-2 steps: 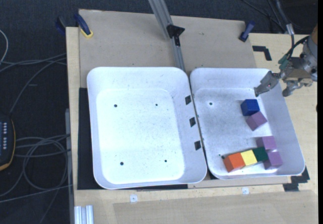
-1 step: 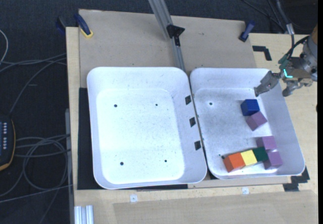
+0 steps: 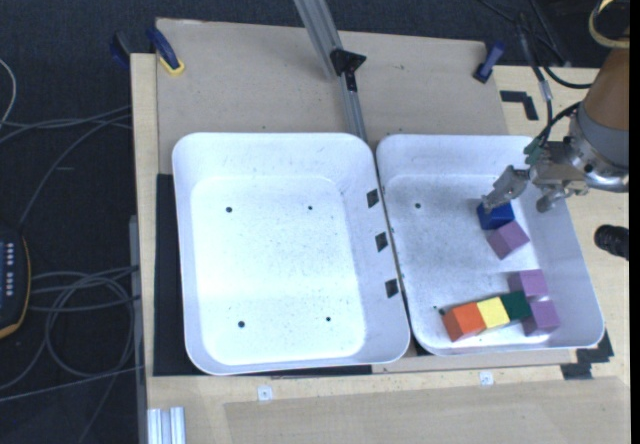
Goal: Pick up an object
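Note:
My gripper [image 3: 523, 199] hangs over the upper right part of the right bin [image 3: 430, 232], with its two fingers spread apart and nothing between them. A small blue block [image 3: 495, 218] lies on the bin floor just below the left fingertip [image 3: 497, 196], outside the gap. A light purple block [image 3: 508, 239] sits tilted right next to the blue one, on its lower right side.
A bar of orange, yellow and green blocks [image 3: 487, 315] lies near the right bin's front wall, with two purple blocks [image 3: 538, 298] beside it. The left bin [image 3: 200, 172] adjoins the right one. A slanted metal pole [image 3: 318, 22] crosses the back of the bench.

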Available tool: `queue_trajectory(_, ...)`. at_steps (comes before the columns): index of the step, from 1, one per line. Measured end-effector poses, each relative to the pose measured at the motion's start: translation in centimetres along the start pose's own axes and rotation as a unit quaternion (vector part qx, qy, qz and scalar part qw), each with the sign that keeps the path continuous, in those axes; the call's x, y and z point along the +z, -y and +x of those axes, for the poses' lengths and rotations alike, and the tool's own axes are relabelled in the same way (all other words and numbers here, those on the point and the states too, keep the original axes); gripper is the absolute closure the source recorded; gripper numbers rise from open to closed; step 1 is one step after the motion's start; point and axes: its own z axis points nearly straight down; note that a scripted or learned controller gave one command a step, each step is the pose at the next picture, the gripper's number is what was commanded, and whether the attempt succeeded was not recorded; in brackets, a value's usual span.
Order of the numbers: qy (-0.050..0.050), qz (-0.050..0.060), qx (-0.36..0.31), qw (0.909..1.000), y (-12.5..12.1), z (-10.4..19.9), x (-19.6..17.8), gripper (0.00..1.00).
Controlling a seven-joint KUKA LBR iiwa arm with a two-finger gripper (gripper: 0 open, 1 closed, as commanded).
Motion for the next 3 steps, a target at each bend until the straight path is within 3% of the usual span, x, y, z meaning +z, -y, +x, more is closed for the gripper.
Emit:
queue_trajectory(1, 0.0, 0.0, 0.0, 1.0, -0.8, -0.4, 5.6, 0.0)
queue_trajectory(2, 0.005, -0.008, 0.001, 1.0, -0.1, -0.4, 10.4, 0.0)
queue_trajectory(3, 0.004, -0.01, 0.0, 0.9999, -0.3, -0.3, 9.1, 1.0)
